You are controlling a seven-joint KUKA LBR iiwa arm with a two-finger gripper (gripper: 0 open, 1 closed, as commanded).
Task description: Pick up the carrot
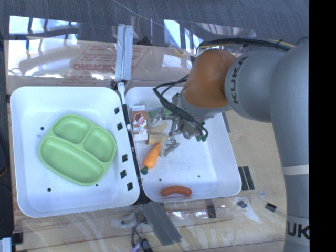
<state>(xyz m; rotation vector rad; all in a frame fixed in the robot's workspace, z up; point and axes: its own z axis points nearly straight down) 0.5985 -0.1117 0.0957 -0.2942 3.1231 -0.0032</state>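
Note:
The orange carrot point(151, 156) lies in the right bin point(220, 172), near its left wall, with its green stub pointing toward the front. My gripper point(170, 146) hangs just right of the carrot's upper end, under the orange wrist band, low over the bin floor. One metal fingertip point(167, 151) sits beside the carrot, apart from it. Nothing shows between the fingers.
A small milk carton point(139, 122) and a tan block point(156, 134) lie behind the carrot. A sausage point(176, 191) rests near the right bin's front wall. The left bin point(26, 193) holds a green divided plate point(77, 148).

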